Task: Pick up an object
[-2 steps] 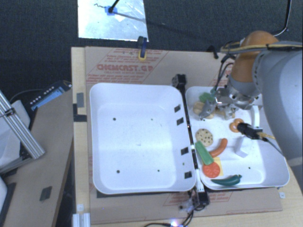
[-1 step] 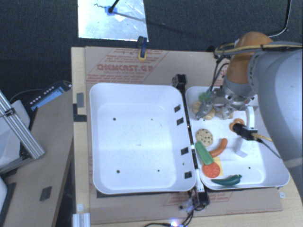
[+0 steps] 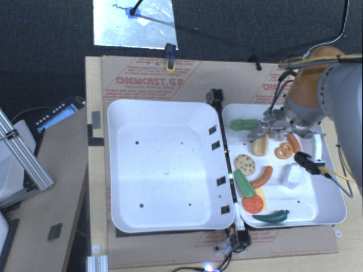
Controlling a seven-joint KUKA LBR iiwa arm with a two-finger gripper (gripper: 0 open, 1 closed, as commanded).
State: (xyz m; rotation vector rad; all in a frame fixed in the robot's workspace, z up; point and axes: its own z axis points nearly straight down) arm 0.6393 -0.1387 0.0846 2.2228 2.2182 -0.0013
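The right bin [image 3: 317,205] holds several toy foods. My gripper [image 3: 265,130] hangs over the bin's far part, reaching in from the right. Just below it stands a tan, potato-like piece [image 3: 260,147], and a green vegetable [image 3: 244,123] lies to its left. An orange pretzel [image 3: 282,150] and a red sausage [image 3: 294,141] lie right of the tan piece, under the wrist. Nothing shows held in the gripper.
Nearer the front of the right bin lie a speckled cookie [image 3: 244,163], a green cucumber [image 3: 244,182], an orange sausage [image 3: 262,176], a white block [image 3: 292,177], a red tomato slice [image 3: 253,203] and a dark green pepper [image 3: 272,215]. The left bin [image 3: 164,169] stands beside it.
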